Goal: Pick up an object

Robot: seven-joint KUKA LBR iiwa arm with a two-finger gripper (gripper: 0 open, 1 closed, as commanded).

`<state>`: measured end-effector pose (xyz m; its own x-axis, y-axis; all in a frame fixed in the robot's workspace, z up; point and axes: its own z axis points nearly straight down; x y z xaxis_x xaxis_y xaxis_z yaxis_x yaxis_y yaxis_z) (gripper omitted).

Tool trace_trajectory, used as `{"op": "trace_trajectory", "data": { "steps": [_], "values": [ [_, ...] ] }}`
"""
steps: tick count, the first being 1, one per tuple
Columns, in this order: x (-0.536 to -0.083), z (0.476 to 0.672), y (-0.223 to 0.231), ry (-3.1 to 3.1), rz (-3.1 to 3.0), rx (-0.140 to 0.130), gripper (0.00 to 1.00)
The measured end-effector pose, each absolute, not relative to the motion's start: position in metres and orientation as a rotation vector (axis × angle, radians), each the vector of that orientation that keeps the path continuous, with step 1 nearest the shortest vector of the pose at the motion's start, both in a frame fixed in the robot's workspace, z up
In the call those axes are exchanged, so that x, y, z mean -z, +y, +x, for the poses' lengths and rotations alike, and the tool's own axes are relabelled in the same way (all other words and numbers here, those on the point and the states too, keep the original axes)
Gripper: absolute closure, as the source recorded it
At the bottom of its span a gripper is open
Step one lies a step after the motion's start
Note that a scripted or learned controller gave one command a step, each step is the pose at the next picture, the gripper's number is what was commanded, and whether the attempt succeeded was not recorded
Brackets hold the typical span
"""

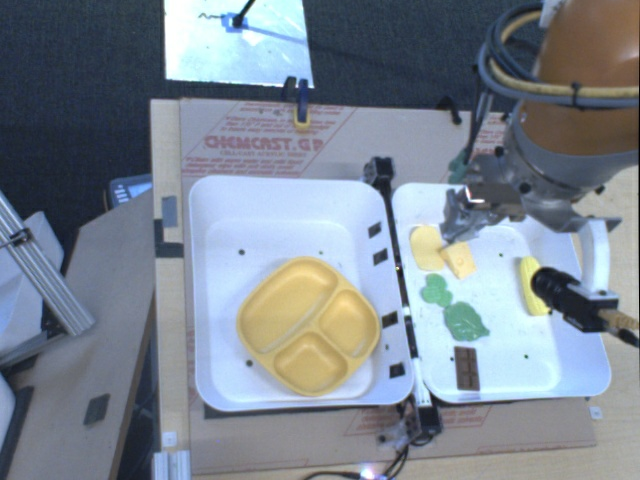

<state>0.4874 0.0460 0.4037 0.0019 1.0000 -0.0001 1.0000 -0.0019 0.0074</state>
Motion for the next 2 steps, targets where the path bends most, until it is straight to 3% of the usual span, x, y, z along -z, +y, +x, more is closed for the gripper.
{"op": "trace_trajectory", "data": {
  "steps": [1, 2],
  "values": [
    [-0.529, 0.487, 0.090, 2.225, 2.205, -0.024, 1.00],
    [-0.390, 0.487, 0.148, 2.237, 2.215, 0.014, 1.00]
  ]
}}
